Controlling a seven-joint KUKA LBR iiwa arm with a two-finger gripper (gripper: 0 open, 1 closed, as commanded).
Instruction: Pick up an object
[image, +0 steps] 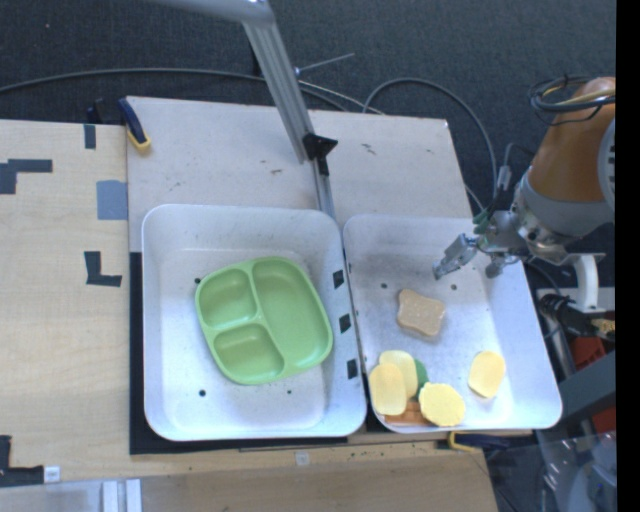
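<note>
Approach step — the two-finger gripper (468, 256) is seen spread open, apparently holding nothing, above the right white bin (520, 300). Next: descent onto the tan bread-like block (420, 313) — centred.

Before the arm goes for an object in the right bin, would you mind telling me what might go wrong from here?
1. The yellow pieces lie bunched and overlapping at the right bin's near wall, so a grasp there may catch several or slip.
2. The end effector hovers above the bin's far end, apart from the tan block; a straight descent would likely close on nothing.
</note>
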